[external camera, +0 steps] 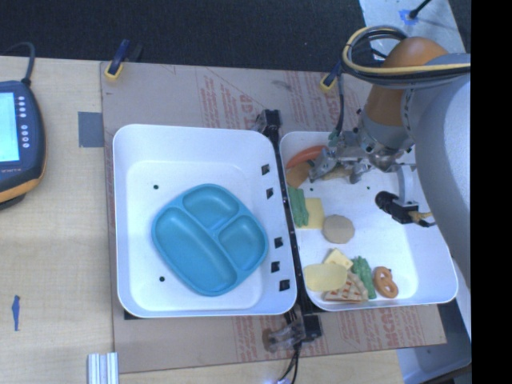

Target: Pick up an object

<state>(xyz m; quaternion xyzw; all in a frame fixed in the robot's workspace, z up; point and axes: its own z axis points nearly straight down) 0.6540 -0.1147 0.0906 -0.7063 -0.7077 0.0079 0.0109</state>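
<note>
Reach step: gripper (340, 165) low at far left of right bin (428, 290), near orange piece (302, 157), can't tell grip state; next needs descent onto it w/ centred approach & a firm close

Readable text: none legible. Brown cardboard sheet (232, 94) under the two bins carries faint red printed lettering in repeated strips, along the top edge around the upper middle and again along the lower right edge near the bin corner; characters too faint and small to make out. Handheld pendant (16, 142) at the left edge of the surface has a lit screen and a column of buttons; no characters resolvable on either.
</note>
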